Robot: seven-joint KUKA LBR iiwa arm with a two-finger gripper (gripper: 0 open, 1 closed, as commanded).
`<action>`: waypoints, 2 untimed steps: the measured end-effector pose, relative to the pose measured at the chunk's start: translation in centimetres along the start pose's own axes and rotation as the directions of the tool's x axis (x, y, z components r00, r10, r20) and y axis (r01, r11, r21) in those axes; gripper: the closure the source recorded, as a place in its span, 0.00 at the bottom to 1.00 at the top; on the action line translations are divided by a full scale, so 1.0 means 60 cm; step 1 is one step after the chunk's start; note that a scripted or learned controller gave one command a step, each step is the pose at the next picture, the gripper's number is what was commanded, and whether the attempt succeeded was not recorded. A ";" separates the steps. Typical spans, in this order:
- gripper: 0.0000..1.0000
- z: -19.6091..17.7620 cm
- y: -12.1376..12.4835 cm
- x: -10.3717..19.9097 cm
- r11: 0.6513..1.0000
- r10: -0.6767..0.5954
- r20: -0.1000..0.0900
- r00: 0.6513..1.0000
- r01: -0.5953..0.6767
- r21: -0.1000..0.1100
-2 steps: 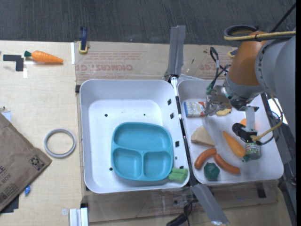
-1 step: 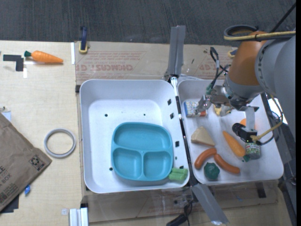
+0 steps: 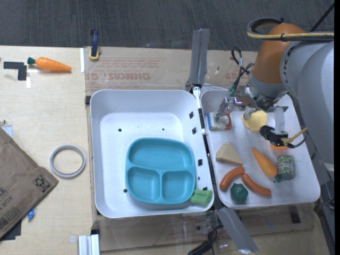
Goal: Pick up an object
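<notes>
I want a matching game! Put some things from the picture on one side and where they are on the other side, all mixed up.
Things:
1. blue tray
2. carrot
3. grey ring
4. wedge of cheese

Places:
A. on the bench, far left corner at the top
B. in the right bin
C. in the left bin
D. on the bench, just left of the left bin

Pairs: 1-C, 2-A, 3-D, 4-B
</notes>
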State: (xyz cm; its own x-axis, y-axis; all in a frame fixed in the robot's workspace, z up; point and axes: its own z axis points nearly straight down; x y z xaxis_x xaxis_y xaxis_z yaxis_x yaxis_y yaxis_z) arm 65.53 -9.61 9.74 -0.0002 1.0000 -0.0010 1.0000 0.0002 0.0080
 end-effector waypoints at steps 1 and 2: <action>0.00 -0.115 -0.012 -0.057 0.999 0.043 0.001 0.999 -0.043 0.007; 0.00 0.001 -0.046 0.002 0.991 0.131 0.002 0.991 -0.131 0.001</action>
State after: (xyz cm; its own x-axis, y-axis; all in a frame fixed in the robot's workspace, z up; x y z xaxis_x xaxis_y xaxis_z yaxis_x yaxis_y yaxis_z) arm 62.80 -9.46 9.68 0.1307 0.9914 -0.0015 0.9914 -0.1307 0.0067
